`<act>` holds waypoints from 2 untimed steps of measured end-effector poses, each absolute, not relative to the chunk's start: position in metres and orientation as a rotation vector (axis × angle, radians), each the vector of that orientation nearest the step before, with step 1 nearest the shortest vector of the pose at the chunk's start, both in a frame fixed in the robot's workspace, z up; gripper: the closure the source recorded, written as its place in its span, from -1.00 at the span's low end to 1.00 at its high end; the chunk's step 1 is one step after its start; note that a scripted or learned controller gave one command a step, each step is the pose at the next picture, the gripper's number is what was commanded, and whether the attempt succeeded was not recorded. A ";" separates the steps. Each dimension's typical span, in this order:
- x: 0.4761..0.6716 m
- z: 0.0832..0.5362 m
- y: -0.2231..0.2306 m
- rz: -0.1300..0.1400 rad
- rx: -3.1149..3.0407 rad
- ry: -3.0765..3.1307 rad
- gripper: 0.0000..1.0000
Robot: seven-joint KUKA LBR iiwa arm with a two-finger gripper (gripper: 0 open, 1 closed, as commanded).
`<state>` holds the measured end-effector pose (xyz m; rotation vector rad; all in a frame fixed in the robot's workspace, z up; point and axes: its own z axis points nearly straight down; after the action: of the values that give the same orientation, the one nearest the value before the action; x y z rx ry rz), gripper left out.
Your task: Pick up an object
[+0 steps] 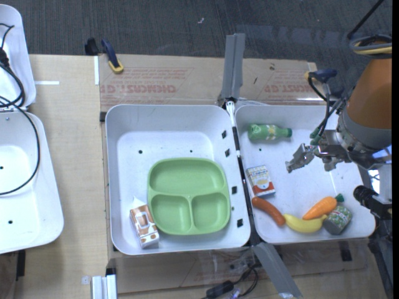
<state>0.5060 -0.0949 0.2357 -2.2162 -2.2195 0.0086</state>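
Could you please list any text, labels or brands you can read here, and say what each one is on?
Red print on the cardboard behind the bins: upside down, and not clear enough to quote.
Carton in the right bin: label too small to read.
Carton beside the green tray: print too blurred to read.
Green bottle: label unreadable.

Open floor sits in the middle of the right bin, between the green bottle at the back and the front row; that front is crowded, sausage touching banana, carrot over it, a grey-green lump beside; the small carton guards the left wall; next door, the green tray fills most of the left bin, leaving its back strip bare.
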 end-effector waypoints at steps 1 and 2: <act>0.490 0.178 -0.187 0.006 -2.203 -2.231 -1.00; 0.477 0.097 -0.216 -0.003 -2.086 -2.326 -1.00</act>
<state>0.4772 -0.2157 0.0970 -2.0859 -2.3260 -0.0030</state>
